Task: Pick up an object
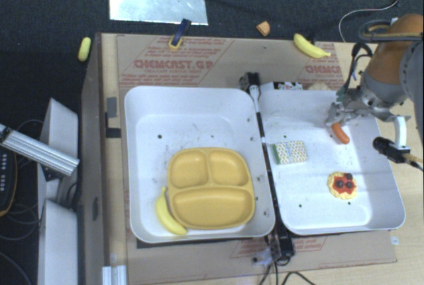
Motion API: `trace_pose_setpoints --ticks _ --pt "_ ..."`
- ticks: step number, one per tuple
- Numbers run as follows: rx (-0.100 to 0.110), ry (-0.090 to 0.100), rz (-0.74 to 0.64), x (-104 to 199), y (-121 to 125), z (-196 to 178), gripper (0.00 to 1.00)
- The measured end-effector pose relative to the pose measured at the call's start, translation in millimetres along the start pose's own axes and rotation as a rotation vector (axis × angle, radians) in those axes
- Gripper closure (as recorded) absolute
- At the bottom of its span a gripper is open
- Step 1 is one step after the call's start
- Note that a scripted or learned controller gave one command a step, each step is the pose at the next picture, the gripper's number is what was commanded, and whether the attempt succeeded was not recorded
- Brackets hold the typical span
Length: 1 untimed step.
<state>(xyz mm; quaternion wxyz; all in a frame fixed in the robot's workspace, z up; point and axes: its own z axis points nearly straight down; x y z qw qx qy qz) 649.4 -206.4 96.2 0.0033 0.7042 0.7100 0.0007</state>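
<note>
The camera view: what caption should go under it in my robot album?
Robot gripper reaches toward an orange sausage in the right bin.

Bench (199,58): two white bins (152,111), banana (310,46), possibly clamp (179,32).

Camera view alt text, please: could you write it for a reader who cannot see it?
The gripper hangs over an orange sausage in the right bin, which also holds a patterned block and a pizza toy. The left bin holds a yellow tray and a banana.
</note>
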Motion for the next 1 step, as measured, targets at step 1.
trace_pose_setpoints --ticks 1 --pt "0.012 0.006 0.005 64.7 18.4 12.7 1.0"
